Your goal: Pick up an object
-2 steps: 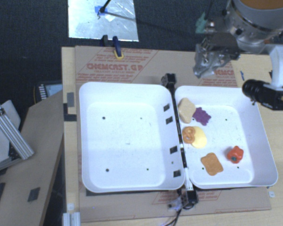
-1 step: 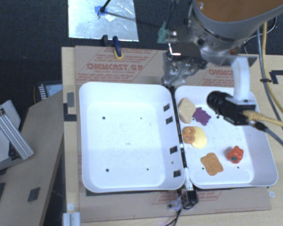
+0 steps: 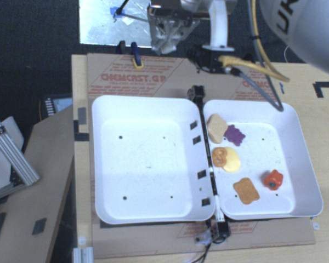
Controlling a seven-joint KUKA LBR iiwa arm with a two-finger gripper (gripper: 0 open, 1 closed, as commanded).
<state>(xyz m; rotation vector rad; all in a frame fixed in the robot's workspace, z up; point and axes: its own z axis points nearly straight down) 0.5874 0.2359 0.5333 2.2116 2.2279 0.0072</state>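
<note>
Camera view: jaws [image 3: 163, 44] hang above the far edge of the surface [image 3: 153, 73], well apart from both bins; their state cannot be told. Right bin [image 3: 301, 141] holds a beige piece [image 3: 216, 128], purple piece [image 3: 234, 135], pretzel [image 3: 220, 156], yellow disc [image 3: 231, 162], toast [image 3: 245, 190] and red pepper [image 3: 273, 179].

The arm's broad grey body [image 3: 301, 21] fills the top right corner, with part of its black lettering in sight. From there the wrist reaches leftward along the top edge, above the far edge of the counter [image 3: 312, 100]. The pincer [image 3: 164, 48] hangs from it pointing down, its tip just past the counter's far edge, left of centre. Yellow and grey cables [image 3: 257, 70] trail down beside the arm.
</note>
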